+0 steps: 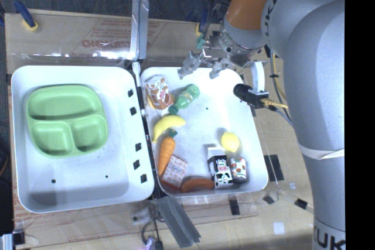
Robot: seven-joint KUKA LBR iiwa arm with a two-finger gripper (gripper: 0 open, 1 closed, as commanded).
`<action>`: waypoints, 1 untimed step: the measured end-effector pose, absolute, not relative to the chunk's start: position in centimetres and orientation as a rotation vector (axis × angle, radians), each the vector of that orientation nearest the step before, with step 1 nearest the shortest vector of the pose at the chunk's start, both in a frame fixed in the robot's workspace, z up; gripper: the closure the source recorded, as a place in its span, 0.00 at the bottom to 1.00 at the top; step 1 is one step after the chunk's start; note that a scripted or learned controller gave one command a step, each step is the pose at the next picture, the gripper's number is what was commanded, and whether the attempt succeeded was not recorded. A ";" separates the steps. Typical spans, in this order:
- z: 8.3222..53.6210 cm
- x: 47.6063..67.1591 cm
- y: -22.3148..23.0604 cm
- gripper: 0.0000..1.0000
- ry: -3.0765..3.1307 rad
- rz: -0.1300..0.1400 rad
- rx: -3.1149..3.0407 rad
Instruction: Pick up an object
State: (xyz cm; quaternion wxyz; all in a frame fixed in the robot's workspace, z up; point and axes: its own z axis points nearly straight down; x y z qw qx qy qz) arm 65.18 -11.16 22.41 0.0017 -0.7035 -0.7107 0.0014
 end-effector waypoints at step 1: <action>11.9 66.1 -10.5 0.00 -2.445 -0.004 -1.989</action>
